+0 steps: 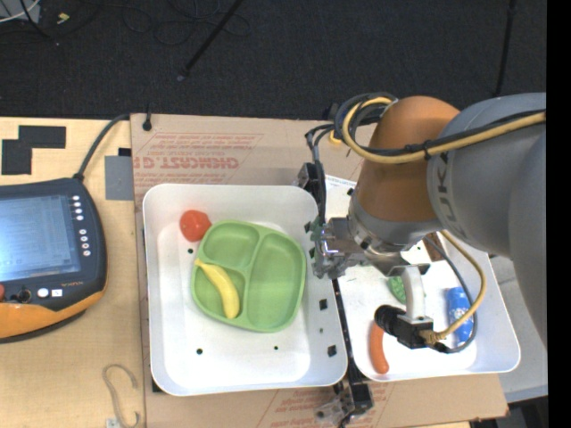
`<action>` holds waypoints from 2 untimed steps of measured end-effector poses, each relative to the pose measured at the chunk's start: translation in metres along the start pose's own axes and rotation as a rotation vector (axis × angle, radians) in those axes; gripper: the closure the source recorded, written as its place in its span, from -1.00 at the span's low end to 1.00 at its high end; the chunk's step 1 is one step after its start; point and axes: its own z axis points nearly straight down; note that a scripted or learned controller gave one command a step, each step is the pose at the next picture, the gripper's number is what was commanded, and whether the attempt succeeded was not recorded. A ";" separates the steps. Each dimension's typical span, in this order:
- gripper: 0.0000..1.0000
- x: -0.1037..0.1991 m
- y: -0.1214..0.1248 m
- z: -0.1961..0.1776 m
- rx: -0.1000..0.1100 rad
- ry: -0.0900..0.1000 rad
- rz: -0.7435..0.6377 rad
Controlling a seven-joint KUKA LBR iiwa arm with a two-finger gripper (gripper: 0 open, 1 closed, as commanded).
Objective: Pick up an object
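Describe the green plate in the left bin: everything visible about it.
The green plate is a light green divided dish, plastic by its look, with rounded corners and raised ridges splitting it into three compartments. It lies flat and upright on the floor of the left bin, near the middle. A banana lies in its left compartment; a red tomato sits at its upper-left rim, perhaps touching.

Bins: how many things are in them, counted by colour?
Green: 2, the divided plate and a small green thing partly behind the arm
Yellow: 1, banana
Red: 1, tomato
Orange: 1, carrot-like stick
Blue: 1, blue item
Total: 6
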 end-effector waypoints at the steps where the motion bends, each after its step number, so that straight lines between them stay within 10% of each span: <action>1: 1.00 0.046 -0.003 -0.007 0.000 -0.001 0.002; 2: 1.00 0.060 -0.003 0.008 0.003 -0.003 0.004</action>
